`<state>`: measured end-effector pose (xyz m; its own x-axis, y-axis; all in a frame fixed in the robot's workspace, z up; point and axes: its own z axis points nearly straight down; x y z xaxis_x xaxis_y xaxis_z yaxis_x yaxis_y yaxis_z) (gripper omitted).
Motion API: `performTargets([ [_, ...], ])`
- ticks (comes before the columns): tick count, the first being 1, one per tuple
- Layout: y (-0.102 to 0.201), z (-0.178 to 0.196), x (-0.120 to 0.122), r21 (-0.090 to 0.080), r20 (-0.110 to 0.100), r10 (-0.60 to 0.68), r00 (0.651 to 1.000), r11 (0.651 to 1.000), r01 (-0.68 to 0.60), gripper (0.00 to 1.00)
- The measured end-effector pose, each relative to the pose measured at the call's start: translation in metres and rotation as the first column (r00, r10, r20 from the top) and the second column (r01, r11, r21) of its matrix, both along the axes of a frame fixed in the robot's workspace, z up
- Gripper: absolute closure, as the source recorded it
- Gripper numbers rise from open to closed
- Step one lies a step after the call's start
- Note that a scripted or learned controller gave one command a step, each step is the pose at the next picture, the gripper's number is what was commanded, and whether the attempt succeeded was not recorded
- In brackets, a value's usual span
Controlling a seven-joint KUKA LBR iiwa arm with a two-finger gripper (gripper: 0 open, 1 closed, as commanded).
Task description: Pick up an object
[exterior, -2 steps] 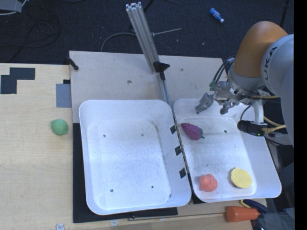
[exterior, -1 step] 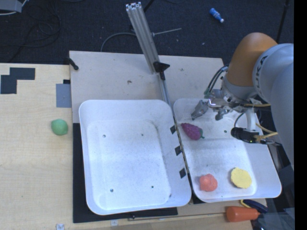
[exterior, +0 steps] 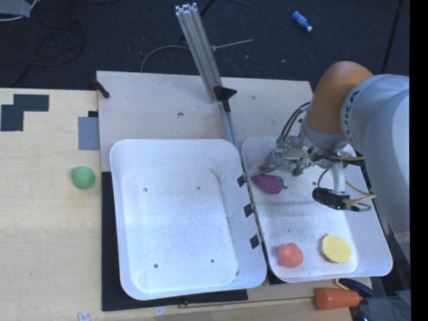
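Three objects lie in the right bin (exterior: 374, 263): a purple piece (exterior: 269, 183) at its far left, a red piece (exterior: 290, 254) and a yellow piece (exterior: 336, 248) near the front. The gripper (exterior: 284, 159) hangs low, just beyond the purple piece, evidently the chosen target. Finger spacing cannot be told; nothing is seen held. The left bin (exterior: 127, 159) adjoins; a green ball (exterior: 83, 177) rests outside on the bench.

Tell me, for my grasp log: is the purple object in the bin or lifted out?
In. The purple object lies on the right bin floor, just below the gripper.
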<state>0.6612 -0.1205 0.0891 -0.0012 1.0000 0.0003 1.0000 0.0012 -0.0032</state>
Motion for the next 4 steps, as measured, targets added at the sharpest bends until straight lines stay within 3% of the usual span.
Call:
performTargets([
  [1,0.0,0.012,0.001,0.0,0.003,0.0,1.0,1.0,0.0,1.0],
  [4,-0.007,0.17,0.008,-0.001,0.007,-0.002,1.0,1.0,0.002,1.0],
])
